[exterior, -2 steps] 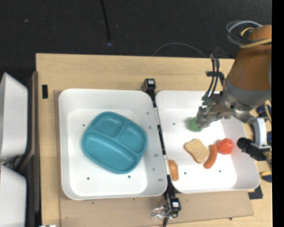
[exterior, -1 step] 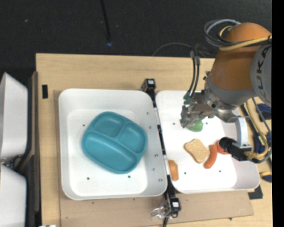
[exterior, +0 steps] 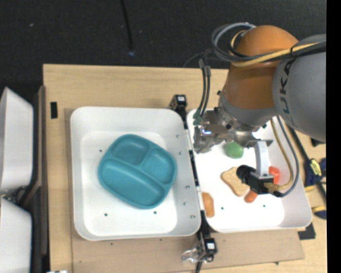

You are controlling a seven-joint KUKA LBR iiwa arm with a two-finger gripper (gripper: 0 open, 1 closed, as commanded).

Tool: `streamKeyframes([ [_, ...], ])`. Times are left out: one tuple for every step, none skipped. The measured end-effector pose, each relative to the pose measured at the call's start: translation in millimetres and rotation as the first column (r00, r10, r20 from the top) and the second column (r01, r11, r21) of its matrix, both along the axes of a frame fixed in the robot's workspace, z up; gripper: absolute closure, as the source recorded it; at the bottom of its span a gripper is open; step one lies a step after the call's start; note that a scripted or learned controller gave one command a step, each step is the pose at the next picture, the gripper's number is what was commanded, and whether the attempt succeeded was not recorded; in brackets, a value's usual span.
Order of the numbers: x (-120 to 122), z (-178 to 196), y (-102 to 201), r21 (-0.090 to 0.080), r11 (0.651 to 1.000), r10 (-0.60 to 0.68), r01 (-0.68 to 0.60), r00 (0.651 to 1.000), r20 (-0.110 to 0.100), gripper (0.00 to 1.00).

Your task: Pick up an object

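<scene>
Gripper (exterior: 208, 136) above right bin (exterior: 238, 215) left edge

We count two white bins, a left bin (exterior: 91, 212) and a right bin (exterior: 238, 216). The left bin carries one teal divided plate (exterior: 137, 170). In the right bin we count one green piece (exterior: 234, 149), one tan slice (exterior: 233, 179) and three orange-red pieces (exterior: 207, 203) (exterior: 250, 197) (exterior: 274, 176).

Light is coming from overhead, pushing the left bin (exterior: 85, 220) & right bin (exterior: 273, 215) to near-blown white. Bkgd beyond the bench (exterior: 119, 84) is sinking into black. Orange band (exterior: 261, 44) is catching a soft highlight. Shadows are falling faint. Whole pic is looking soft, low-res, slightly noisy.
</scene>
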State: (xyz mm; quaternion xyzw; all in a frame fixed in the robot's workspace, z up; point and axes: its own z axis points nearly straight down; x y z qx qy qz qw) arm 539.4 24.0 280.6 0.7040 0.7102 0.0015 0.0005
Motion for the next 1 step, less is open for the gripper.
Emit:
streamKeyframes([
  [7.2, -12.5, 43.1, -0.002, 1.000, -0.004, 0.004, 1.000, -0.003, 1.00],
])
